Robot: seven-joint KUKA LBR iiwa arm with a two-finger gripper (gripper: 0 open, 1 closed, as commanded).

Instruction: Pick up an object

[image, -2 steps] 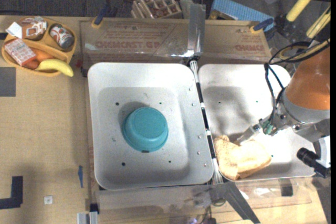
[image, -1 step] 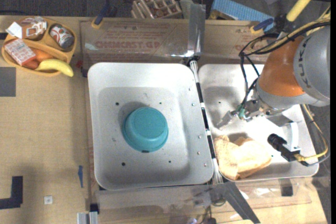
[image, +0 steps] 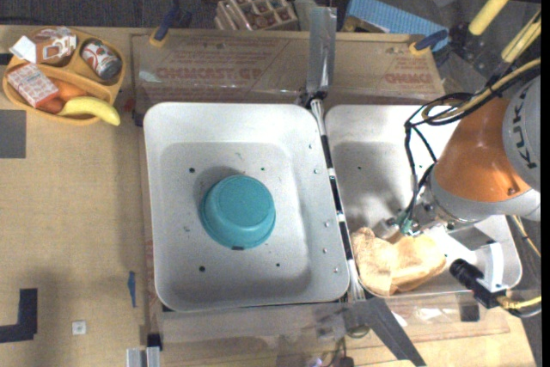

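The gripper (image: 411, 223) is lowered onto the tan object (image: 395, 260) for picking; its state cannot be told.

A teal bowl (image: 240, 211) is seen in the middle of the white left bin (image: 172, 142). A tan and pale yellow floppy object (image: 397, 259) is seen at the near edge of the white right bin (image: 361, 142). The arm (image: 485, 163) is coloured grey, with an orange band above the wrist. At the far left corner of the light wooden bench (image: 69, 228), an orange tray (image: 26, 94) is filled with a yellow banana (image: 93, 108) and red-and-white printed packets (image: 31, 83). Brown cardboard with red lettering (image: 223, 66) is laid along the bins' far edge.
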